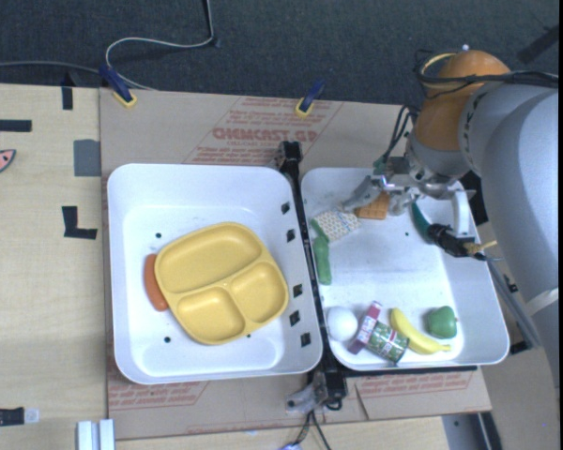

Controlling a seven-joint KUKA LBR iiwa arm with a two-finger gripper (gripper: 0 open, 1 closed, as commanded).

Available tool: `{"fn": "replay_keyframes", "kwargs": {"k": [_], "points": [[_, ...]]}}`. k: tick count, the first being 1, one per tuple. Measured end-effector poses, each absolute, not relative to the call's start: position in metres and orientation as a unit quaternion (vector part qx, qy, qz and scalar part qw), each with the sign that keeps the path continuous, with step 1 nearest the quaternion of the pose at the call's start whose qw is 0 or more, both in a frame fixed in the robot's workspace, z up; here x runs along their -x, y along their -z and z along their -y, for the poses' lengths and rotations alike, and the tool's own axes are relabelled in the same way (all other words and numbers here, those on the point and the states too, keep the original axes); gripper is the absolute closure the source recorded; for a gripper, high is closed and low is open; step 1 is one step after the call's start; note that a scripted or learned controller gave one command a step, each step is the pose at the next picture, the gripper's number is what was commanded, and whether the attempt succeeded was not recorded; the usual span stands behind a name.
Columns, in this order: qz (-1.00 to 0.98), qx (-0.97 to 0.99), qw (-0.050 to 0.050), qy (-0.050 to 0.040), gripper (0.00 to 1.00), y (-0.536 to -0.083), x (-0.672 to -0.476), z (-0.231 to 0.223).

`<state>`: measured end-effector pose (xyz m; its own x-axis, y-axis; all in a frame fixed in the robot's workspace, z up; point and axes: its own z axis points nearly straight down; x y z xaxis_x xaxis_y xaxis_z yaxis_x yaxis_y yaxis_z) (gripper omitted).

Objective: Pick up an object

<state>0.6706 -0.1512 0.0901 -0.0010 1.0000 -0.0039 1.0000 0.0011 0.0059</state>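
The gripper [376,198] hangs low over the far end of the right bin [469,293], with the arm [507,157] reaching in above it. Just under its tip lies a small brown piece [372,210], the thing most likely being tried for. The two look to be touching or nearly so, but the slant of the view does not show how wide the gripper stands or whether it has hold of anything, so I cannot tell. As I judge it, the task is at the grasp and not beyond: the brown piece seems to sit at floor level in the bin, nothing is clearly lifted, and the raise is yet to be done. Beside the brown piece lies a pale checked pad [334,224], and a green strip [322,259] runs along the bin's left wall. At the near end are a white ball [341,322], a can [386,340] with a red packet [366,324] against it, a banana [415,335] and a green pepper [440,322], all well apart from the gripper. The left bin [131,251] bears a yellow tray [222,279] with an orange thing [153,284] poking out from under its left edge. As for writing, the cardboard [216,129] under the bins carries red print that seems to read "CHEMCAST GP", blurred enough that the letters are unsure; the smaller lines below it and the can's label are too small to read
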Motion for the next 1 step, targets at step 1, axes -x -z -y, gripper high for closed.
{"fn": "replay_keyframes", "kwargs": {"k": [1], "points": [[-0.708,-0.707,0.004,-0.0008,1.00,-0.0985,-0.6706,0.1506]]}}
